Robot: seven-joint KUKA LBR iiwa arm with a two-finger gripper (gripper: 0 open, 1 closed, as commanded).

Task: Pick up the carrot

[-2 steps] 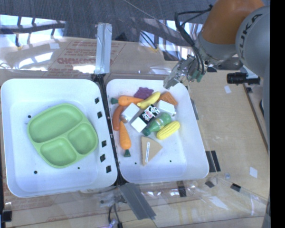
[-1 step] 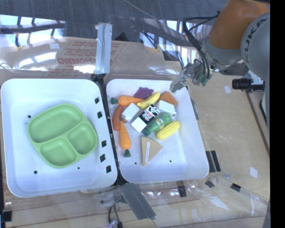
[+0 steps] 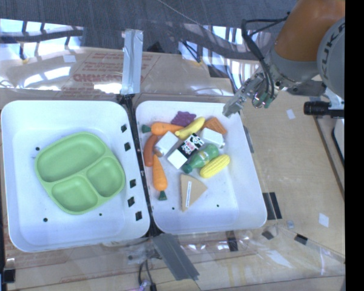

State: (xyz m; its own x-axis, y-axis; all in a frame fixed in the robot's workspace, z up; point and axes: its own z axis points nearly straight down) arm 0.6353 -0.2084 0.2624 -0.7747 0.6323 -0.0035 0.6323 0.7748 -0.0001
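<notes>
Cardboard-topped bench (image 3: 291, 162) seen from above, two white bins set side by side. Green divided plate (image 3: 79, 171) laid in left bin (image 3: 12, 180). Carrot (image 3: 159, 176) found in right bin (image 3: 242, 205), near its left wall, beside toy-food pile. Judged light, rigid, smooth plastic; best pinched across thick middle. Gripper (image 3: 235, 107) hung above bin's far right corner, nothing held; finger spread cannot be told

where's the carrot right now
The carrot lies in the right bin, near its left wall, just left of the sandwich wedge.
</notes>
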